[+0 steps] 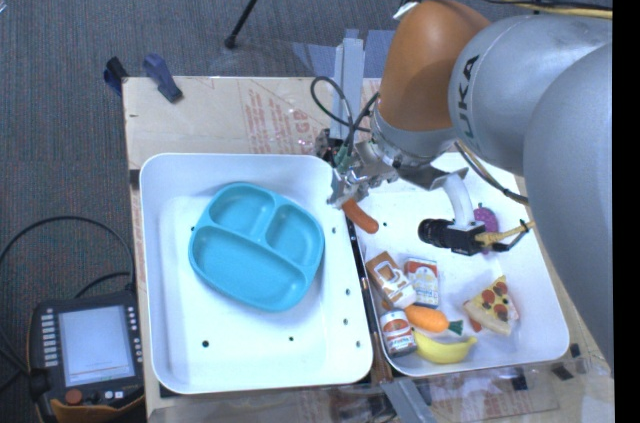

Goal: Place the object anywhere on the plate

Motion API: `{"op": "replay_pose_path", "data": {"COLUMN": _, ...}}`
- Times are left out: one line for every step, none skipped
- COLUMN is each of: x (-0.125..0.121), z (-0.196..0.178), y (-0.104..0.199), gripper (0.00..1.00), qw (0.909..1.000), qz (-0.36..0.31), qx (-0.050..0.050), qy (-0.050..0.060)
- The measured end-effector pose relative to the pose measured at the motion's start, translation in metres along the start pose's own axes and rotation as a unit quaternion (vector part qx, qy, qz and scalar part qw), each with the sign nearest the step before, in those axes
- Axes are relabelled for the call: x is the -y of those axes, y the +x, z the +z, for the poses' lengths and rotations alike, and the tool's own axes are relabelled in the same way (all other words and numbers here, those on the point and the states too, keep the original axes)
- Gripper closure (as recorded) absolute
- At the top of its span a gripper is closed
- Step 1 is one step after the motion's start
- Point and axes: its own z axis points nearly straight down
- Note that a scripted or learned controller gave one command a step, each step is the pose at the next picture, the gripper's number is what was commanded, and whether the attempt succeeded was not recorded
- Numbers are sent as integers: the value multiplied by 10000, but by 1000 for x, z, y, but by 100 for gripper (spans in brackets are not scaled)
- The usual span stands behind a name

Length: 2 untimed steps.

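Right bin holds cartons, can, carrot, banana and pizza slice (all nearer than the sausage). Plate lies in left bin. Sausage is at right bin's left wall, far end. Pincer hangs right at its far tip; clenched or released, can't tell.

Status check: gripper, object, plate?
Gripper low at the right bin's left edge, just above the sausage. Sausage not on the plate. Only the bin walls between them.

Even, bright overhead light; soft shadows, mild blur.
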Motion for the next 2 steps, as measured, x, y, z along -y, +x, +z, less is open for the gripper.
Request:
{"op": "replay_pose_path", "data": {"x": 3, "z": 13, "y": 50, "gripper": 100, "qw": 10000, "qz": -28, "qx": 0, "qy": 7}}
{"op": "replay_pose_path", "data": {"x": 3, "z": 12, "y": 50, "gripper": 0, "qw": 10000, "qz": -27, "qx": 0, "qy": 6}}
